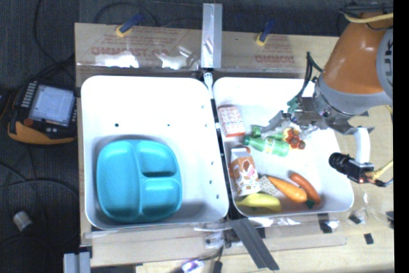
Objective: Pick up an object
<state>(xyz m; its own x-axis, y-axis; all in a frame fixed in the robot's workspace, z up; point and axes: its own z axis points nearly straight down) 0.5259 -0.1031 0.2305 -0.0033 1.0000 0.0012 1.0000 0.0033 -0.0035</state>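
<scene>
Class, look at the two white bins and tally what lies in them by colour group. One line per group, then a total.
Blue: 1, the divided tray in the left bin.
Green: 1, the bottle in the right bin.
Orange: 2, the carrots.
Yellow: 1, the banana.
Printed cartons: 2.
Total: 7

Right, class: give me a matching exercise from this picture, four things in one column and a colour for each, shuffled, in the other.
Things:
1. tray
2. bottle
3. banana
4. carrot

Colours:
A. yellow
B. orange
C. blue
D. green

Pairs: 1-C, 2-D, 3-A, 4-B
</scene>
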